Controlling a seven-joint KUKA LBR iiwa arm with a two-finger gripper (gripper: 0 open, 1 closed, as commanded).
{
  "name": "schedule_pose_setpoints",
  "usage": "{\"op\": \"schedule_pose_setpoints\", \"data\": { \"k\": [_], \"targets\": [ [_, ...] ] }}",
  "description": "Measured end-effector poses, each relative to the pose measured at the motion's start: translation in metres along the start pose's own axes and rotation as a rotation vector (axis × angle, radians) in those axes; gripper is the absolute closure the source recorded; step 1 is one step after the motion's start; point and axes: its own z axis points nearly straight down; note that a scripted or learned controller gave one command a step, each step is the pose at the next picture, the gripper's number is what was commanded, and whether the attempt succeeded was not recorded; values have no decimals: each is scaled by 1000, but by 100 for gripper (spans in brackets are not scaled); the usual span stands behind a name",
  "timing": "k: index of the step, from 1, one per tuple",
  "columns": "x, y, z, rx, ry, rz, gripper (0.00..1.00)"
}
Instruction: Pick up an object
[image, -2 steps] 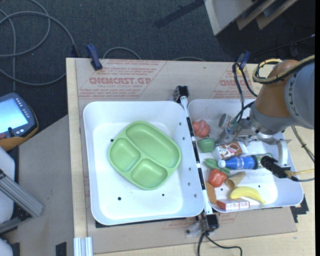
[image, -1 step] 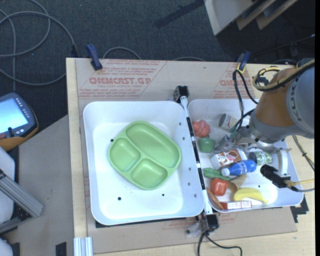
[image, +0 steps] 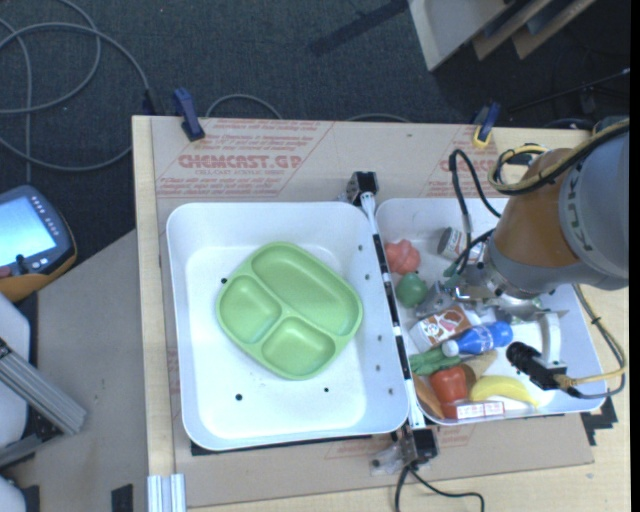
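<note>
Blue-capped bottle (image: 478, 339) lies in the right bin (image: 592, 345), just below-left of your claw (image: 468, 288), long axis running left-right; its grip you can't tell from here.

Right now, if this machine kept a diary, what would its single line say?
arm: over right white bin | gripper: low among items, beside round green toy | grasp: unconfirmed | green divided plastic plate: in left white bin

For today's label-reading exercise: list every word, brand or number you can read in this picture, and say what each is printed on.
"CHEMCAST GP": large red letters on the brown protective paper of the bench sheet.
Smaller red lines around it: too blurred to read.
Repeat print near the right bin's far edge: partly hidden, unreadable.
Food packet and bottle label: too small to read.
</note>
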Motion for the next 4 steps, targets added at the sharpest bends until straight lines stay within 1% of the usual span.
{"op": "schedule_pose_setpoints", "data": {
  "k": [1,2,3,4],
  "targets": [
    [-1,2,-11,-6,-2,1,100],
    [-1,1,-10,-4,-2,2,0],
    [-19,91,-47,-14,-6,-2,0],
    [-65,120,-75,-11,-7,3,0]
  ]
}}
